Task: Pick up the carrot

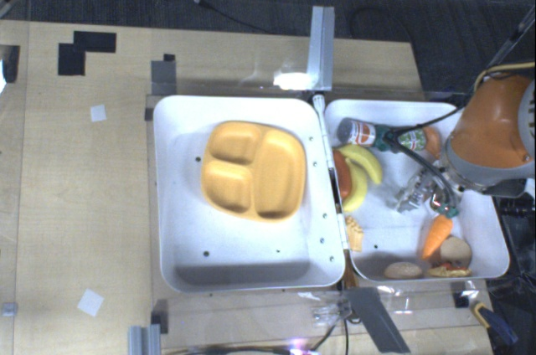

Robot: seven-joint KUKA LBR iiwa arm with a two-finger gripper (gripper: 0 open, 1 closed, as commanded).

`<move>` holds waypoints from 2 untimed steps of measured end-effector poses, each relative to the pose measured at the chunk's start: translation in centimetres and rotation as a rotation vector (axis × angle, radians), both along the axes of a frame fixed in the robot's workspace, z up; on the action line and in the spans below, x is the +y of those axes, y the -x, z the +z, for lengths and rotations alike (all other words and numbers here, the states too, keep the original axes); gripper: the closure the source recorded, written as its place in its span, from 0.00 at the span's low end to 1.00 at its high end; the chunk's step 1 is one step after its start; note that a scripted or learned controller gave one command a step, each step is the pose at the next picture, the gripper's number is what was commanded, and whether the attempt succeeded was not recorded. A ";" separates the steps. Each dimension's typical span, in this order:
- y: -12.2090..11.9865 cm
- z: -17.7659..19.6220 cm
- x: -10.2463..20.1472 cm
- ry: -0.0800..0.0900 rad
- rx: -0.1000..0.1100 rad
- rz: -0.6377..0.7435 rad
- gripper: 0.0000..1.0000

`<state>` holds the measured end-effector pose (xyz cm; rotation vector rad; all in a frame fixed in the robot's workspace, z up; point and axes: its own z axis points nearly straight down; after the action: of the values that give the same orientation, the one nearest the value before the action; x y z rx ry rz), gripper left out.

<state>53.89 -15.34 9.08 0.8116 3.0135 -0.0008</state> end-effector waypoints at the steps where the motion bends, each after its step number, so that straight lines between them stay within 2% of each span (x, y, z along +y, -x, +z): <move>1: 0.0 -0.1 0.1 -0.002 0.002 0.001 0.00; 2: 4.4 -0.1 0.1 -0.002 0.002 0.021 0.00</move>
<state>49.46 -15.28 9.00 0.7806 3.0243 0.0019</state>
